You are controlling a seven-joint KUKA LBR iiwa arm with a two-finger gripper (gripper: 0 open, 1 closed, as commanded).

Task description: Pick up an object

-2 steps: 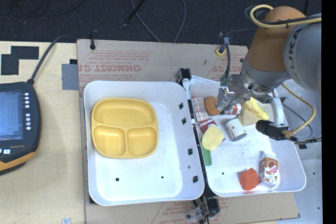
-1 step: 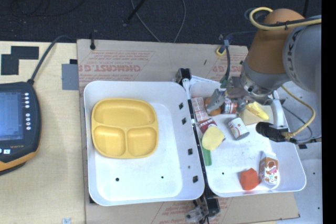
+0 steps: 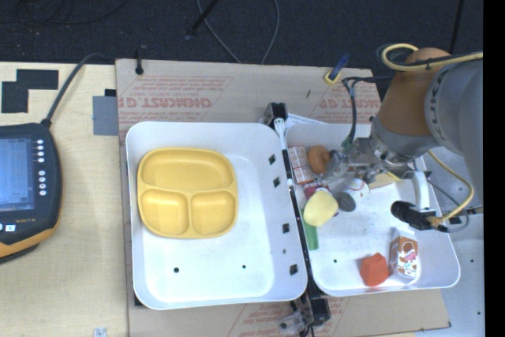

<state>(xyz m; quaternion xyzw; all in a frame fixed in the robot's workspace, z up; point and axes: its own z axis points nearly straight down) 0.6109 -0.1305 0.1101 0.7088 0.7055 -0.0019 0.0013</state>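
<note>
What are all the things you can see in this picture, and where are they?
left bin: 1, white, on the bench
right bin: 1, white, beside the left bin
divided plate: 1, yellow, in the left bin
round yellow object: 1, yellow, right bin, near the divider
orange block: 1, orange-red, right bin, front
small packet: 1, brown and white, beside the orange block
brown round object: 1, brown, right bin, back
handheld screen unit: 1, black and orange, far left
arm: 1, grey with orange band, from the right
gripper: 1, over the right bin
</note>
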